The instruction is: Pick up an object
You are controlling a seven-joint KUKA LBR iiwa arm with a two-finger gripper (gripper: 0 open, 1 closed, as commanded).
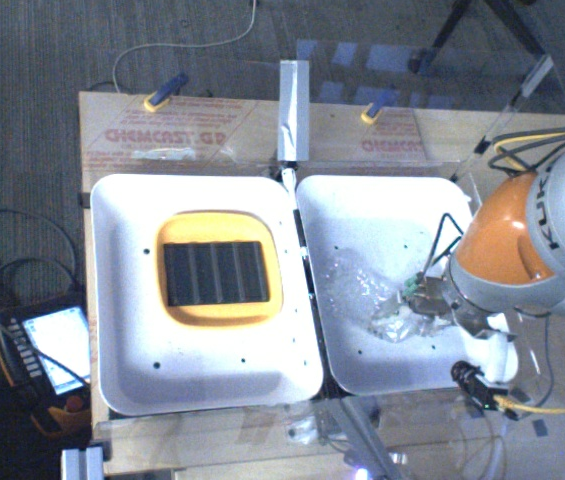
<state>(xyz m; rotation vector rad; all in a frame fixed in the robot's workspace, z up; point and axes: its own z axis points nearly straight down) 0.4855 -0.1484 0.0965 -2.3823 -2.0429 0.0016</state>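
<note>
Reaching in from the right, the arm (517, 243) sits low over the right bin (362, 203), its orange band bulking over the wrist, and the gripper (424, 296) pokes out leftward from under that band, down near the bin floor. Whether the jaws are spread or pressed together, I can't tell; the wrist hides most of them and what shows is small and dark. Now the thing to watch: a crumpled clear plastic wrapper (387, 313) lies on the right bin's floor, and it sits just to the left of the gripper and slightly nearer the camera, close enough that its right edge looks to be touching or almost touching the tip. It's glassy and hard to read, with fainter glints trailing off to the far left towards the bin's middle, so its long axis seems to run roughly left to right, but that's a guess. Over in the left bin (112, 298), well apart, a yellow tray with a dark ribbed insert (220, 268) lies flat in the middle, long side left to right. The wrapper is the obvious candidate, being right at the gripper's nose.
</note>
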